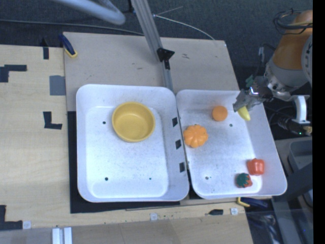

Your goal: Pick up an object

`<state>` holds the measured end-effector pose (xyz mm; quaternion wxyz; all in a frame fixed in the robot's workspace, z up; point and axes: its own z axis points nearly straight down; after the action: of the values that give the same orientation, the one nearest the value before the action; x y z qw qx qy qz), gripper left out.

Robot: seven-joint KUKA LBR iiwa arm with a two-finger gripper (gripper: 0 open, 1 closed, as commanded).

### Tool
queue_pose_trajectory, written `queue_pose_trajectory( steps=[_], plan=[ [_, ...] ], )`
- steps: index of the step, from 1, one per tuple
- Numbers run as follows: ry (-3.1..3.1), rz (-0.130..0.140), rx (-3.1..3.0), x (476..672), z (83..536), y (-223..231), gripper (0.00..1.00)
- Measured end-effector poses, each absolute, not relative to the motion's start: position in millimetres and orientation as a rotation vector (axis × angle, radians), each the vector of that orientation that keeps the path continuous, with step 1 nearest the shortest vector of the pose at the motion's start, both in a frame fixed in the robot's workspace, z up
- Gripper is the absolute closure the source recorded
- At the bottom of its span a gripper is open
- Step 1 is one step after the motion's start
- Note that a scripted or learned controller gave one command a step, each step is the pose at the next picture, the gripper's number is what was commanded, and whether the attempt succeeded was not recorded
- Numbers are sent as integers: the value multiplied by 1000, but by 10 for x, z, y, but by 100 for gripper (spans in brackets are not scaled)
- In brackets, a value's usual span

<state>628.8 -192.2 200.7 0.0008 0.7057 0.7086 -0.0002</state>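
Task obj, as judged: small yellow piece (245, 114), banana-like, at the upper right edge of the right bin (228, 184), sticking out from under the gripper (244, 103). Dark fingers sit right on top of it and yellow shows just below the tips, so it looks pinched at its upper end, jaws nearly closed around it; whether it's lifted clear of the bin floor or only touched can't be told from this angle. Grip appears off-centre, near one end, prob. because the arm (289, 60) comes in from the right over the bin wall and that end was nearest; risk of the piece swinging or slipping on lift. Orange ball (220, 113) lies just left of it, apart, not touching. Small orange pumpkin (195, 135) sits near the bin's left wall, close to the divide. Red pepper-like item (256, 166) and a green-and-red item (244, 180) lie near each other at the lower right corner, well apart from the gripper. Left bin (101, 187) holds a yellow bowl (133, 121), upright, toward its upper middle; no bearing on this pick. Loose spacing leaves approach room around each obj.
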Motion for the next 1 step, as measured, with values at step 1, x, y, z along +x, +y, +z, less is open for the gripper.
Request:
queue_pose_trajectory(
  steps=[1],
  plan=[
    [2223,0,2215,6301,2618,-1954,100]
  ],
)
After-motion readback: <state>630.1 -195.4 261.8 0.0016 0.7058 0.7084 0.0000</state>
